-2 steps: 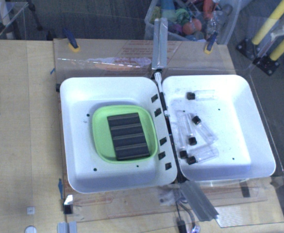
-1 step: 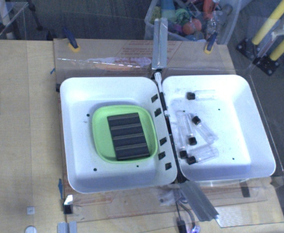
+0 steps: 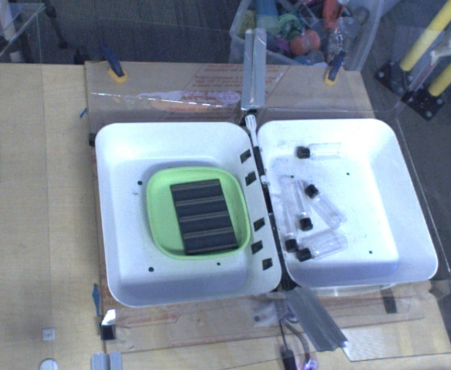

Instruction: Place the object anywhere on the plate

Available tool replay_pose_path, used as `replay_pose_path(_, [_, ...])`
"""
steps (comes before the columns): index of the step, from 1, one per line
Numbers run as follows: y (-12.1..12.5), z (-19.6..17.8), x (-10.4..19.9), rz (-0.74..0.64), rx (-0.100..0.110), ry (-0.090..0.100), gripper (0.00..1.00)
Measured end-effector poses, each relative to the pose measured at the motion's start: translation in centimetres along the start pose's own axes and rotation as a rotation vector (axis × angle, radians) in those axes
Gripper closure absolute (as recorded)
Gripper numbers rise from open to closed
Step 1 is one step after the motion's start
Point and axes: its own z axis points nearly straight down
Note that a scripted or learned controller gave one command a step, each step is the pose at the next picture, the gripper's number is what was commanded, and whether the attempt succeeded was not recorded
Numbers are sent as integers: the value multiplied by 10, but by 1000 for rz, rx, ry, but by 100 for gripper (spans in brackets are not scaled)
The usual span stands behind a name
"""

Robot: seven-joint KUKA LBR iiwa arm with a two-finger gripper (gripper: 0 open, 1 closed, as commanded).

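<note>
A green plate [image 3: 157, 206] is seen in the left bin [image 3: 117, 206], and a dark ribbed block [image 3: 203, 216] lies flat on it, slightly askew. In the right bin [image 3: 379, 206], what appear to be four clear tubes with black caps [image 3: 321, 203] are scattered near the dividing edge, well apart from the plate. Whether the jaws are apart or together cannot be told.

A clear tub of colourful toys [image 3: 306, 14] stands beyond two white bins [image 3: 117, 206].
</note>
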Motion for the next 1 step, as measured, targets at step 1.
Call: replay_pose_path(1, [1,0,-2,77,-1,2,0])
